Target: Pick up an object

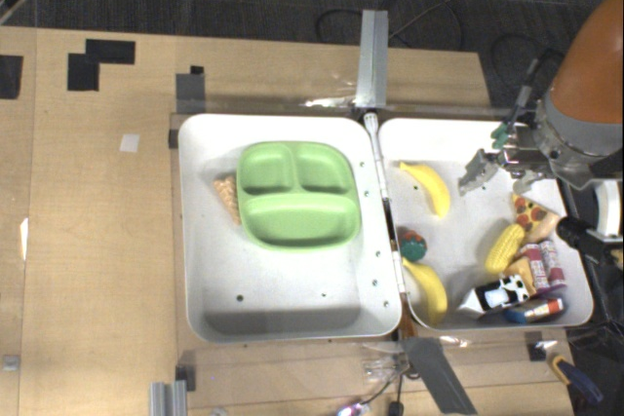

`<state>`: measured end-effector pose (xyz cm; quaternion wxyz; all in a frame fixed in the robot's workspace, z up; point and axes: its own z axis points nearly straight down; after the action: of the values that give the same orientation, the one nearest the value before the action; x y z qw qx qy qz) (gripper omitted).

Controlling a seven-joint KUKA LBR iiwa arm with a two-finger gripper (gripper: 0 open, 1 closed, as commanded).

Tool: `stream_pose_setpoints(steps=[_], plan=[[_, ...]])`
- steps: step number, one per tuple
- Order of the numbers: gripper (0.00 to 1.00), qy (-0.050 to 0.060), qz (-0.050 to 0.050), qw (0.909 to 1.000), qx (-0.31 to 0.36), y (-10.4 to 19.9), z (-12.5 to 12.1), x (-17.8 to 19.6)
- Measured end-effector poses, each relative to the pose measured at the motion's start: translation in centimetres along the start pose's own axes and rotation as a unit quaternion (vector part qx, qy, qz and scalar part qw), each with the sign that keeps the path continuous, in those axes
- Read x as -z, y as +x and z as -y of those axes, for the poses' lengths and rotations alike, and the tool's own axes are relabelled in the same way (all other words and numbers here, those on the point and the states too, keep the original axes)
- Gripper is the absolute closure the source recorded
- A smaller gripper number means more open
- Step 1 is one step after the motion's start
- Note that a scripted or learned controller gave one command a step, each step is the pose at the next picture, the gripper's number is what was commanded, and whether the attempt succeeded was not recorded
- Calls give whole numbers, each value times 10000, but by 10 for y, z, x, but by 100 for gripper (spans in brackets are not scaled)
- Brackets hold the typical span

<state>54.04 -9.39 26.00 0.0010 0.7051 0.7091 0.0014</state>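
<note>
Hovering jaws (485, 172) above right bin (458, 133), beside banana (430, 184)

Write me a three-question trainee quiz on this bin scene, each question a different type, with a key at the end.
1. True or false: the green divided tray lies in the left bin.
2. Multiple choice: the gripper hovers over which spot? A) the green tray B) the upper part of the right bin C) the bench outside both bins
3. Fill in: the small toy with a red and a green part sits between two ____ in the right bin.

Key
1. True.
2. B; the upper banana lies just left of it.
3. Bananas; the second banana lies at the bin's lower left.
</note>
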Motion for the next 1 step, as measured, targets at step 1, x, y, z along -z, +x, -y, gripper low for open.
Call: stream_pose_setpoints(steps=[1], plan=[[0, 3, -3, 9928, -1200, -4, 6, -56]])
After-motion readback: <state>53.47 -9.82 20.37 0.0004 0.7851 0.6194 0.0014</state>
